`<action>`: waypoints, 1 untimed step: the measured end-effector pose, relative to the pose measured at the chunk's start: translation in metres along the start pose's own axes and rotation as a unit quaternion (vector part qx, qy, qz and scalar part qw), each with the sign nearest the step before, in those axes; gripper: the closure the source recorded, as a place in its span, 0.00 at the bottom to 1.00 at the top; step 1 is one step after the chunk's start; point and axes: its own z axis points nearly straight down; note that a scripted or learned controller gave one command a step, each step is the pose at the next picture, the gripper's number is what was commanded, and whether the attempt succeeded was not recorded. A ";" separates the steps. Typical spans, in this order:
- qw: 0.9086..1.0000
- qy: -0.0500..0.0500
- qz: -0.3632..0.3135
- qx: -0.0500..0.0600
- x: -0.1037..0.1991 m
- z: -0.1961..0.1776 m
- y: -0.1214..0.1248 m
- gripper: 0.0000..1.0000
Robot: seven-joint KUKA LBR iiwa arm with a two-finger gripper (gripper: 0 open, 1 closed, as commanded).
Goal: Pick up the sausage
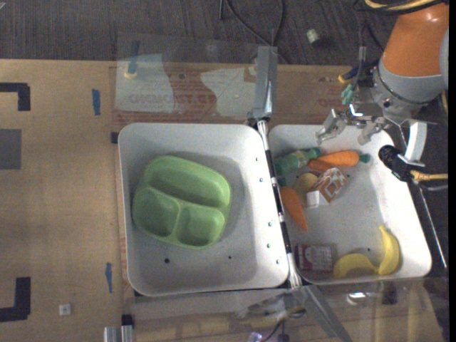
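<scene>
Gripper (349, 125) hangs above the right bin's (417, 212) far edge. I see its fingers spread, nothing between them.

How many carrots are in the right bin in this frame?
2. One carrot lies near the far edge of the right bin, beside the green bottle. The other carrot lies along the bin's left wall. More could be hidden under the clutter.
</scene>
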 end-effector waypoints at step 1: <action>0.998 0.000 0.067 -0.001 -0.003 0.125 0.018 0.00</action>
